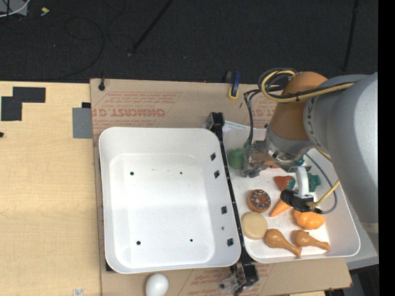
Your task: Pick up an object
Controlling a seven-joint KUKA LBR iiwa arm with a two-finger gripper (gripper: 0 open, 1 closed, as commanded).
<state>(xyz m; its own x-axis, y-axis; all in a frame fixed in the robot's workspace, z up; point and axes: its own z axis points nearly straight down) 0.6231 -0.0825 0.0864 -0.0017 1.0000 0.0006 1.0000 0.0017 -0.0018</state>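
Note:
My gripper point(252, 165) is low in the right bin point(345, 242), at its far left corner, right beside a green object point(235, 158) that lies against the bin's left wall. Whether it touches the green object I cannot tell. In front of it lie a brown doughnut point(259, 200), a beige round cookie point(253, 225), an orange carrot point(280, 208), an orange fruit point(308, 219) and two drumsticks point(281, 240) point(310, 240). A red piece point(283, 182) and a teal piece point(314, 180) sit under the wrist, partly hidden by cables.
The left bin point(160, 196) stands beside the right one, parted from it by a black divider point(223, 190). A white ball point(157, 283) rests on the cardboard in front of the left bin. The grey arm point(345, 140) covers the right bin's far right side.

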